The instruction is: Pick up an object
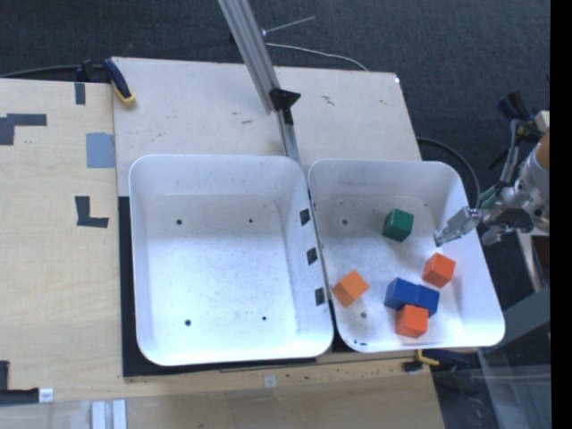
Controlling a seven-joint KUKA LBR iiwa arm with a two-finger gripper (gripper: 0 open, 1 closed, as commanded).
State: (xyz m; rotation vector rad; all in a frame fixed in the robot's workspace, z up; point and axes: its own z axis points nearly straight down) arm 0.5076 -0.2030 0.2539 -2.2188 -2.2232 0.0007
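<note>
Nearest the camera, along the bottom of the view, runs the front edge of the bench (54,239), with 2 shallow white bins set side by side on it, their inner walls touching.

Left bin (143,266): its speckled floor is bare, giving a wide open area from wall to wall.

Right bin (357,172): 5 blocks lie on its floor, all in the near and right part.
- An orange block (351,287) sits just beside the left wall, close to the divider between the bins.
- A blue block (411,294) lies toward the front right.
- A red block (412,320) touches the blue block's near side and sits close to the front wall.
- A second red block (439,269) lies just up and right of the blue one, near the right wall.
- A green block (399,224) stands apart from the rest, near the middle of the bin, with bare floor all around it.

The far-left part of this bin's floor is bare.

At the right edge of the view, the gripper (460,223) reaches over the right bin's right rim, above and right of the second red block. No block is between its fingers; whether they are apart or together cannot be told.

A slanted metal post (255,47) rises from behind the bins.
</note>
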